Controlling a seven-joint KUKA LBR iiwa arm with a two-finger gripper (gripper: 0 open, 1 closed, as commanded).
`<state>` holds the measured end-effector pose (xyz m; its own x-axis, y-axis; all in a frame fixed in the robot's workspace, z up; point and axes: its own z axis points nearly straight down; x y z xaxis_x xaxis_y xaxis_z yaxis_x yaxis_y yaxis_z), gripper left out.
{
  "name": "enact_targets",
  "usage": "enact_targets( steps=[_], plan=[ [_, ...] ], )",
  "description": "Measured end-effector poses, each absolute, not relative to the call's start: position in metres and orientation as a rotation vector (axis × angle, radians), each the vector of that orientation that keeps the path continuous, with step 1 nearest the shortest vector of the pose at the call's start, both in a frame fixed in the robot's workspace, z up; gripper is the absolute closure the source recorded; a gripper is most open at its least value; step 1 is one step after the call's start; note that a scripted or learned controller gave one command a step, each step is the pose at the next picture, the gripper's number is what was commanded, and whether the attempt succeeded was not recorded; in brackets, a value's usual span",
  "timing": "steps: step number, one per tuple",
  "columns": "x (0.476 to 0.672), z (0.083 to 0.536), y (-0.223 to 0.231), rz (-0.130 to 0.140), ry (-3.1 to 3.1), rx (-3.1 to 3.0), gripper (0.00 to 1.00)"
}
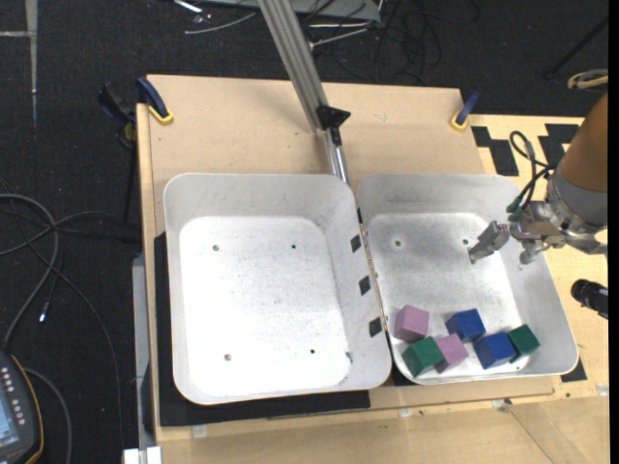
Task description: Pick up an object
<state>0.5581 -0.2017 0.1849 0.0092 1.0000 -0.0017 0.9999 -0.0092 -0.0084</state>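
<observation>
Looking down from the one camera over the bench, I see my gripper (505, 243) hanging over the upper right part of the right bin (426, 222), spread open with nothing between its fingers.

What worries me most is the crowding. The cubes sit bunched along the bin's near edge: a pink cube (412, 322), a green cube (423, 357), a second pink cube (451, 348), a blue cube (467, 324), another blue cube (495, 348) and a small green cube (524, 339). Several touch or nearly touch their neighbours, so I judge that a finger coming down between them could land on a cube top, shove the pack aside, or pinch two at once and lose both. The ones nearest the sloping wall leave little room for a finger on that side, and a glancing close there would likely squirt the cube out.

As for position, every cube lies toward the camera from my gripper, well apart from it, with bare bin floor between. The blue cube in the middle of the cluster is the closest; the pink cube by the left bin (261, 278) is farthest across.
</observation>
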Motion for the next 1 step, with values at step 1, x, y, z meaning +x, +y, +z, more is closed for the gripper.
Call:
enact_targets(
  steps=[1],
  plan=[
    [0.5243, 0.0937, -0.1716, 0.0, -2.22, -2.222, 0.0]
  ],
)
